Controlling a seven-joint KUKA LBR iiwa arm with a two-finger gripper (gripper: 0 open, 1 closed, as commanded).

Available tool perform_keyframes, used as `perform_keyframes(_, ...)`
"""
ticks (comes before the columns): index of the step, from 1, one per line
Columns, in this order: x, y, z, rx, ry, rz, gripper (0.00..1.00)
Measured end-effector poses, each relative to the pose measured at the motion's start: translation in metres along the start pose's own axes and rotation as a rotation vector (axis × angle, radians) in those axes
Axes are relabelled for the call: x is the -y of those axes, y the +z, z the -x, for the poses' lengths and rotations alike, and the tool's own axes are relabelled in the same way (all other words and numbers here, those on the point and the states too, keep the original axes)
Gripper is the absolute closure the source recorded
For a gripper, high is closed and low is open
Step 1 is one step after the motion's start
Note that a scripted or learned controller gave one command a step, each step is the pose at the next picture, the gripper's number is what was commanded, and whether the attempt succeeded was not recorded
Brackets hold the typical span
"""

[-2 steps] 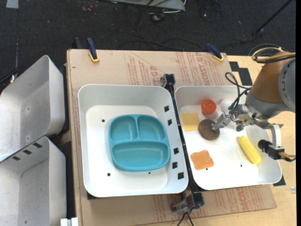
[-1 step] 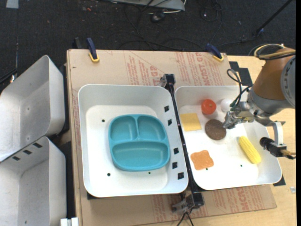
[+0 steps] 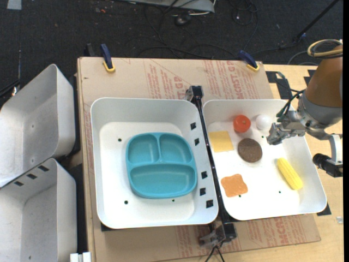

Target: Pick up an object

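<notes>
Far left, off the bench: two spare white tubs point(image 3: 32, 162), stacked at an angle.

Left bin point(image 3: 103, 146): a teal divided plate point(image 3: 161, 165) lies flat near its middle, three compartments, nothing in them.

Right bin point(image 3: 311, 201), contents left to right:
- yellow square slice point(image 3: 221, 141), flat, near the divider between the bins
- orange flat piece point(image 3: 234, 185), toward the near edge
- red round item point(image 3: 242, 123), toward the far edge
- dark brown disc point(image 3: 250, 150), mid-bin, just below and right of the red one
- small white ball point(image 3: 263, 121), just beside the red item
- yellow corn cob point(image 3: 289, 173), lying at a slant, right of the disc

Gripper point(image 3: 274, 136): reaches in from the right, sits low over the right bin's far right part. The white ball lies just up and left of the tip, very near; the brown disc is just down and left; the corn is below, apart. Nothing is seen between the fingers. How far they are spread cannot be told from this angle.
</notes>
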State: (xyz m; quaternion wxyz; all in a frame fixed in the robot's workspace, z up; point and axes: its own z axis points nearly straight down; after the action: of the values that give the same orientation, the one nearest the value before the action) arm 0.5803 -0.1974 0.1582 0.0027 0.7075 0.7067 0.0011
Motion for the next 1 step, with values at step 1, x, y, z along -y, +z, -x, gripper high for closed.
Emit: perform_keyframes(1,-0.0099,-0.0553,-0.0059,0.000,-0.005,0.000,1.00)
